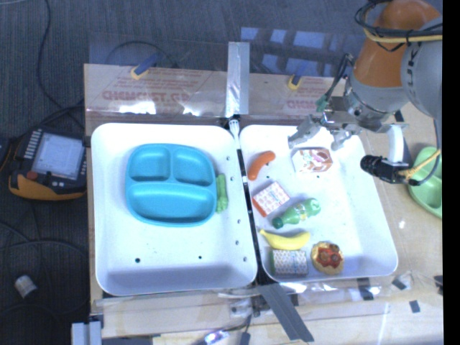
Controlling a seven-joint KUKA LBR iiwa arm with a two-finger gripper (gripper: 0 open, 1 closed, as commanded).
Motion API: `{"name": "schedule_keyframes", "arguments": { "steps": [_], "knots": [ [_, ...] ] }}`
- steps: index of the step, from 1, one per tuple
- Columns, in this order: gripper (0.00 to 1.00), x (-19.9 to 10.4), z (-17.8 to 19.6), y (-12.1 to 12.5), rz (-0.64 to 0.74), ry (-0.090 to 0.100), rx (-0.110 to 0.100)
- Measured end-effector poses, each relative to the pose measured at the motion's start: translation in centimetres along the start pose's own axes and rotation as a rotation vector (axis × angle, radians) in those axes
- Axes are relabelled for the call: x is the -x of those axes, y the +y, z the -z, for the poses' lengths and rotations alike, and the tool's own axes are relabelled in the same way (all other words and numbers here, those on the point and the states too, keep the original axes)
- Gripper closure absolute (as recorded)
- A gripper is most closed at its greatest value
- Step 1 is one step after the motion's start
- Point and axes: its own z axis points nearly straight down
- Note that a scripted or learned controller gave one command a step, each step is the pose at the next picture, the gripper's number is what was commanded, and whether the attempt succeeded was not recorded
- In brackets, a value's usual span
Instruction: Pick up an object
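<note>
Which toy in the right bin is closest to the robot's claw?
The white packet with red print, lying just below the gripper. The orange carrot, banana and green bottle lie farther away.

We see the arm reaching in over the right bin, its jaws spread just above a white packet with red print. In that bin lie an orange carrot, a red box, a green bottle, a banana and a strawberry. The left bin holds a blue divided tray with a green pod beside it.
</note>
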Motion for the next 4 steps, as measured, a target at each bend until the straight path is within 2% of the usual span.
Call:
{"name": "schedule_keyframes", "arguments": {
  "steps": [1, 2, 3, 4],
  "knots": [
    [0.0, 6.0, -6.1, -0.3, -0.062, -0.003, -0.001],
    [0.0, 5.9, -12.1, 3.5, 0.049, -0.011, 0.017],
    [0.0, 5.9, -12.1, 3.5, 0.049, -0.011, 0.017],
    [0.0, 0.9, -12.9, 5.0, -0.01, -0.017, 0.026]
  ]
}}
